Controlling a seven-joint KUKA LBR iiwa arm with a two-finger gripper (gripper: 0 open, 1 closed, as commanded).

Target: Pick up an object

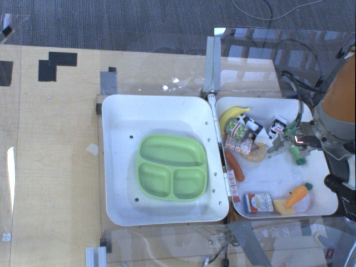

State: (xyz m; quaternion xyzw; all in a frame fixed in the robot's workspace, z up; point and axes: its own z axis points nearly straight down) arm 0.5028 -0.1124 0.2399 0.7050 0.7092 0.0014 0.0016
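My gripper (282,140) hangs low over the middle of the right bin (328,204), reaching in from the right under the grey arm with the orange band (340,96). Just left of its tip lie a tan bread slice (257,152) and a pink-and-green packet (239,138). A small black-and-white item (277,128) sits just behind it, and a small green object (300,157) lies close to its right. Nothing shows as held.
The right bin also holds a banana (232,114), a red sausage (235,166), a small carton (258,202), a carrot (298,194) and a yellow wedge (283,207). The left bin (114,149) holds a green divided plate (171,167). Cables run behind the bins.
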